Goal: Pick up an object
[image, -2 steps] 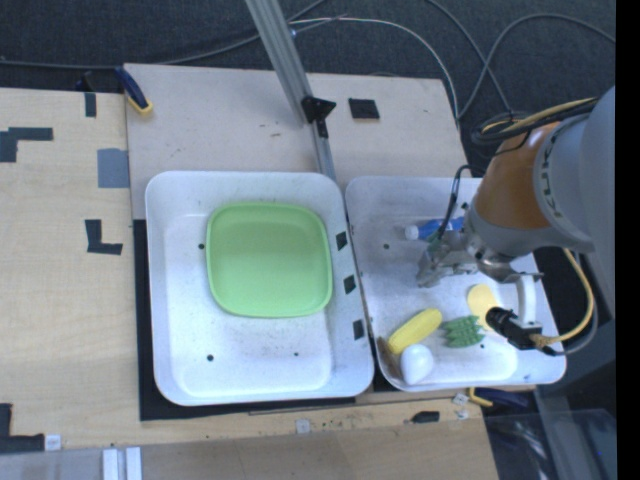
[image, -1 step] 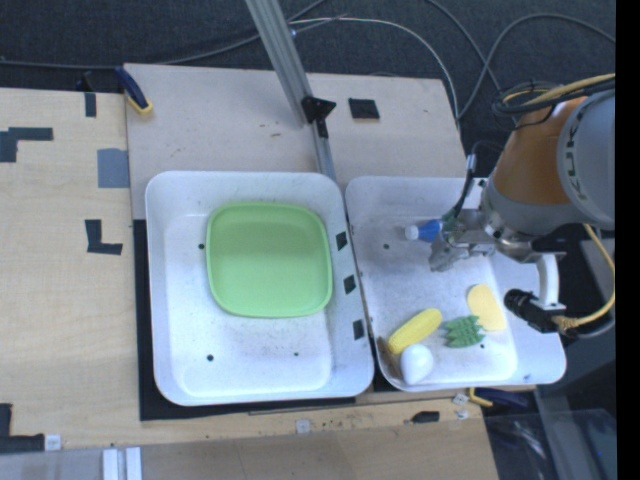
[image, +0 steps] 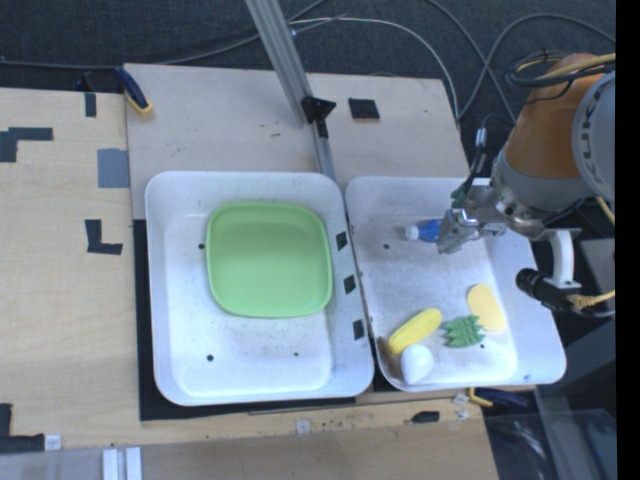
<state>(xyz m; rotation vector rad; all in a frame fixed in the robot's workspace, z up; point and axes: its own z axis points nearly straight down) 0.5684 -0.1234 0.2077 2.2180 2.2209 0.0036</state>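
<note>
I'm seeing the gripper [image: 452,236] hovering over the right bin [image: 385,298], near its far edge, right beside a small blue-and-white object [image: 421,232]; whether its fingers are spread I cannot tell. A green plate [image: 268,259] is sitting mid left bin [image: 170,298]. No writing reads.

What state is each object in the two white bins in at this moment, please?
Flat green square plate: lying flat in the left bin.
Small blue-and-white bottle: on its side, right bin, at the gripper.
Yellow corn cob: lying down.
White egg-shaped ball: resting beside the cob.
Green leafy toy: flat.
Yellow oval piece: flat.
</note>
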